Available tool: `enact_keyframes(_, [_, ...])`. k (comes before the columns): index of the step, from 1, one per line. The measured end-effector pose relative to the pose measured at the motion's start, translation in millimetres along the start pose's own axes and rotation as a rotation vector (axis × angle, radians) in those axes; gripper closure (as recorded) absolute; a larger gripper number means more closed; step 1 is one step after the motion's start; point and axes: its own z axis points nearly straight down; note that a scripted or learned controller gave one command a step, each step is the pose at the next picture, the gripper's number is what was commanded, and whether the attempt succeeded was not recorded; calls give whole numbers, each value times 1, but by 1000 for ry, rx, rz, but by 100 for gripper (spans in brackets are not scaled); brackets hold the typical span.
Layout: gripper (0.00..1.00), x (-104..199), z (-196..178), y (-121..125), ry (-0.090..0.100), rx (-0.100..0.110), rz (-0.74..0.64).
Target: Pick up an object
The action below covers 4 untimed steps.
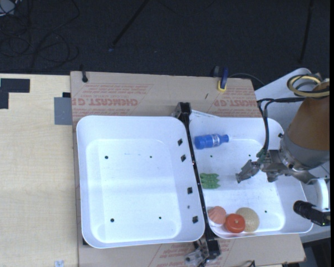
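The right bin holds a blue bottle lying on its side near the far left corner. A small green object rests by the bin's left wall. At the near edge sit a pink round piece, a red round piece and a tan round piece, close together. My gripper hangs over the middle of the right bin, right of the green object and above the round pieces. Nothing shows between its fingers.
The left bin sits beside the right one, with a black divider bar between them. Cables run along the right bin's far right side. Cardboard lies under both bins.
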Motion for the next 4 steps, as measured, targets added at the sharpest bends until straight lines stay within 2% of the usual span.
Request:
enact_keyframes(1, [0,-66,-61,24,-5,-7,3])
enact_keyframes(2, [0,-78,-46,-22,2,4,2])
enact_keyframes(3, [100,-78,-57,-20,2,2,1])
enact_keyframes(4, [100,-79,-66,-20,2,3,3])
